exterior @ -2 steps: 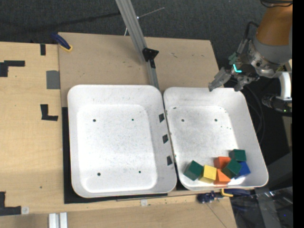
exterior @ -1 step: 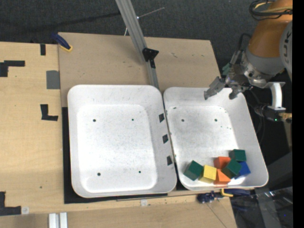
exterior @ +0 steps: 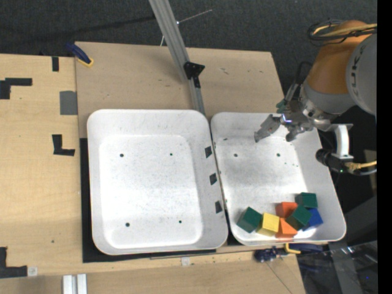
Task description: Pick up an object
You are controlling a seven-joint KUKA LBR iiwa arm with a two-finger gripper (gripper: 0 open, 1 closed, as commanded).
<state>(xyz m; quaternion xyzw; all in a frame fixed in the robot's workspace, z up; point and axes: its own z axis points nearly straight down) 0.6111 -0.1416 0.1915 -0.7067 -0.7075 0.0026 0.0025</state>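
Gripper (exterior: 277,131) over right bin (exterior: 257,170), two o'clock side, fingers spread wide, nothing between. Coloured blocks (exterior: 283,216) clustered at bin's five o'clock corner, well apart.

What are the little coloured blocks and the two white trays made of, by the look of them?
The blocks look like painted wood or solid plastic: flat, even colours, crisp edges, no shine, though it is too small to be sure. The trays look like moulded plastic: smooth rounded rims, a matt, finely speckled white surface.
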